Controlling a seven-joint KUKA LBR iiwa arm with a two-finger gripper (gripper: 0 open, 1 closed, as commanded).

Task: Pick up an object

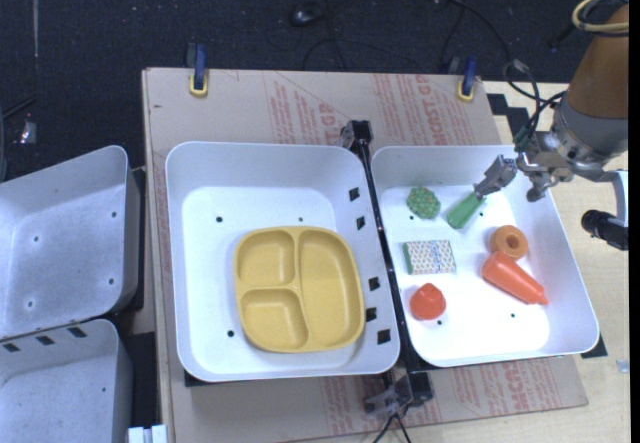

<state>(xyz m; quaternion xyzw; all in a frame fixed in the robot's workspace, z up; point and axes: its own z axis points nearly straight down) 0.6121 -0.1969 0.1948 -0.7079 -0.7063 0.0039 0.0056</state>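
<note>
My two-finger gripper (497,177) hangs over the right white plastic bin (560,231), fingertips touching the slim green cylinder (464,210); I cannot tell how far it is open. If I close off-centre, I expect the cylinder to roll toward the bumpy green ball (423,202).

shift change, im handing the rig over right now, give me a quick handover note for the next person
Gripper: over the right bin's far edge, nothing seen held; open or shut unclear.
Right bin: green cylinder just below the gripper, bumpy green ball, patterned block, red piece, orange ring, orange cone.
Left bin: yellow divided plate.
Done: no pick yet.
Left: grasp and lift one object.
</note>
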